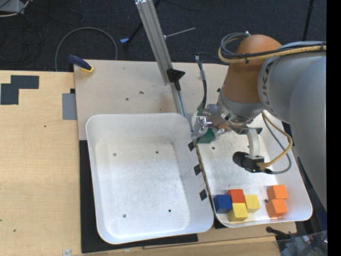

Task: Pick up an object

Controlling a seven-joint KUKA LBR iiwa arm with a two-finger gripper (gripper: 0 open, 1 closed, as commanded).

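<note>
My gripper (205, 128) hangs low over the far left corner of the right bin (298, 209), close to the divider between the bins. A small green object (206, 136) shows right at the gripper's tip, partly covered by it; whether it is held or lies on the bin floor is unclear. At the near end of the right bin lie a blue block (222, 202), a red block (237, 196), two yellow blocks (251, 202) (238, 212) and two orange blocks (277, 192) (276, 208).
The left bin (106, 143) lies beside the right one, with black clips (197, 169) along their shared rim. A slanted aluminium post (154, 31) rises behind the bins. The grey arm (293, 89) and a looping cable (277, 159) cover the right bin's far right.
</note>
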